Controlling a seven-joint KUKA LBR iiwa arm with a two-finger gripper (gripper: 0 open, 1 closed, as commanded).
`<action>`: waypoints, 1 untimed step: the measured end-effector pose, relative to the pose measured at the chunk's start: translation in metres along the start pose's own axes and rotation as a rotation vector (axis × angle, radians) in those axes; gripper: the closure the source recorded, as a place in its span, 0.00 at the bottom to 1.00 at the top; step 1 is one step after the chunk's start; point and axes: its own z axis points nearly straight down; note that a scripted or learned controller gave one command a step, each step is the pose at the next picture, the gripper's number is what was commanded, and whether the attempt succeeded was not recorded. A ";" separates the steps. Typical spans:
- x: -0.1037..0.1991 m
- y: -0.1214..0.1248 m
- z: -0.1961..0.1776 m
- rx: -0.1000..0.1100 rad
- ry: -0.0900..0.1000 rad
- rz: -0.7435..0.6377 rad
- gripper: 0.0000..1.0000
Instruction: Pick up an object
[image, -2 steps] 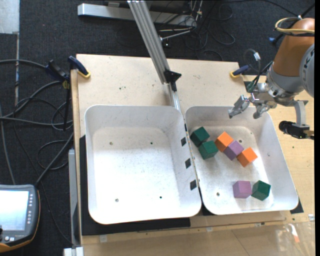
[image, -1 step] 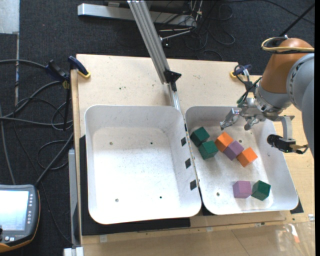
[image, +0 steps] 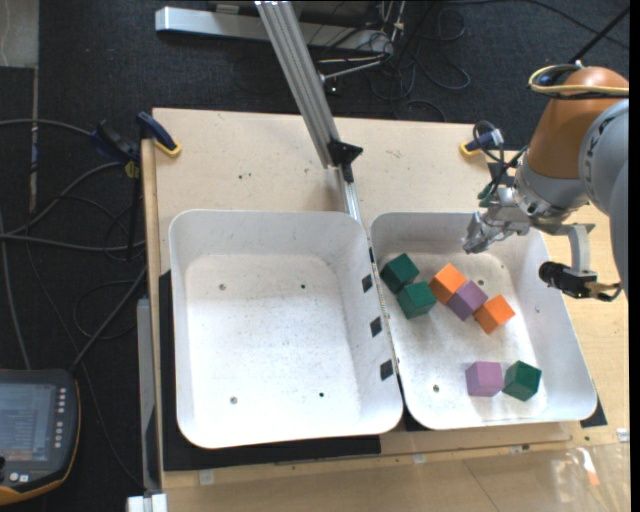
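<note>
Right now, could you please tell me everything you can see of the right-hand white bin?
The right-hand white bin is a shallow tray of what looks like white plastic, with rounded corners and a speckled floor. Its left rim meets the left bin. Inside lie seven blocks: three green, two orange and two purple. The gripper hangs over its far end.

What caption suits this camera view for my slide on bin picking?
Gripper above the right bin, which holds seven green, orange and purple cubes.

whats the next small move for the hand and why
Probably shift the hand toward the orange cube and lower it. The hand sits near the right bin's far wall, and that cube is the closest block, at the edge of the cluster.
</note>
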 end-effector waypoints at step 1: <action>0.000 -0.008 -0.058 -0.004 -0.001 0.002 1.00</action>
